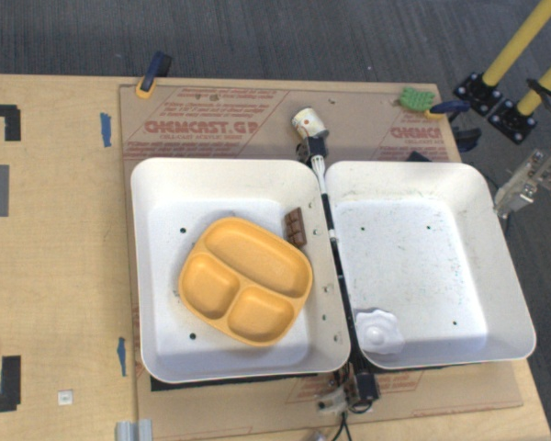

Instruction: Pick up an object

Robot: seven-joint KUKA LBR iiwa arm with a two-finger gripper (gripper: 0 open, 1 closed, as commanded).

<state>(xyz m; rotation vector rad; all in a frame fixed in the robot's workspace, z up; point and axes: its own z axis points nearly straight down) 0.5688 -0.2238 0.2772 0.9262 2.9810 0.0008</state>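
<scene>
A yellow tray (246, 280) with three compartments lies in the left bin (156, 246), a small brown block (295, 227) just beside its upper right edge, near the divider. A white cap (378, 331) sits in the right bin (459, 246), at its lower left corner. The gripper (531, 180) hovers beyond the right bin's right rim, well apart from everything; whether it is spread, I cannot tell.

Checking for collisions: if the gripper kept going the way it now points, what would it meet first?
Probably the right bin's rim, just beside the gripper; depth is unclear, so it might pass above it.
</scene>
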